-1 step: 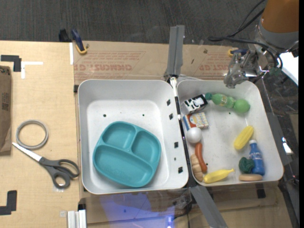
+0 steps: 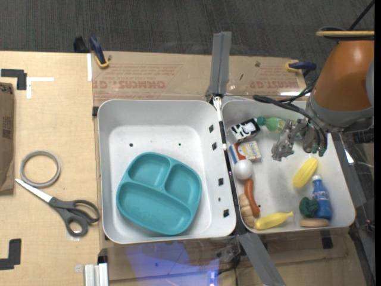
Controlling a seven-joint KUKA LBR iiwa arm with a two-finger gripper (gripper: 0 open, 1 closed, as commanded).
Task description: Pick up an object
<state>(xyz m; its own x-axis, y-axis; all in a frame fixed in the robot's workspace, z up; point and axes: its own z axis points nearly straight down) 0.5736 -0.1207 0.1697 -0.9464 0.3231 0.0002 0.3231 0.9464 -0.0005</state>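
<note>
My gripper [image 2: 284,149] hangs over the upper middle of the right bin [image 2: 344,164], below the orange band of the arm. Around it lie several small objects: a black and white item [image 2: 244,129], a green piece [image 2: 274,124], a small box [image 2: 246,152], a white ball [image 2: 243,170], a red sausage-like piece [image 2: 252,198], a yellow corn cob [image 2: 305,172], a blue bottle [image 2: 321,195], a dark green piece [image 2: 308,207] and a yellow banana [image 2: 273,220]. The fingers point down toward bare bin floor left of the corn. Nothing shows between them.
The left bin [image 2: 113,130] holds a teal divided plate [image 2: 159,193]. On the bench to the left lie scissors [image 2: 62,207] and a tape roll [image 2: 40,168]. A grey divider post [image 2: 220,64] stands between the bins at the back.
</note>
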